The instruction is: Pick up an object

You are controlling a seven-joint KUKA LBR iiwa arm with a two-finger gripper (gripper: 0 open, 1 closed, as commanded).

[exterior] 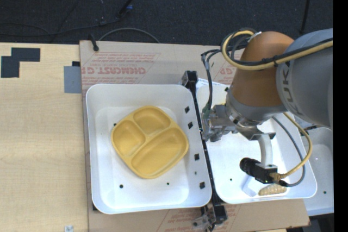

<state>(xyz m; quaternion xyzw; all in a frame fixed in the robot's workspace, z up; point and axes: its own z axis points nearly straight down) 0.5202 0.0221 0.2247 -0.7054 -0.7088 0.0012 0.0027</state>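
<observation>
Across the pale wood worktop (38,144) lies a brown cardboard sheet (125,62) with red print, and two shallow white bins sit on it side by side, touching along a black middle rail (202,165). Beyond the far edge is dark floor with loose cables (130,5).

Arm (261,79): grey with an orange band, comes in from the right and hangs over the right bin (228,171), covering most of its far half.

Left bin (103,193): holds one yellow divided plate (149,141) with three compartments, lying flat near the middle and turned at an angle to the bin walls. White floor shows on all sides of it.

End effector (213,129): low at the right bin's left side, just beside the middle rail. It is seen from above and largely hidden by the wrist, so I cannot tell whether it is wide or narrow. Nothing is seen in it.

Small tan textured piece (272,190): lies on the right bin floor near the front right corner, well apart from the end effector. The plate is across the rail from it.
</observation>
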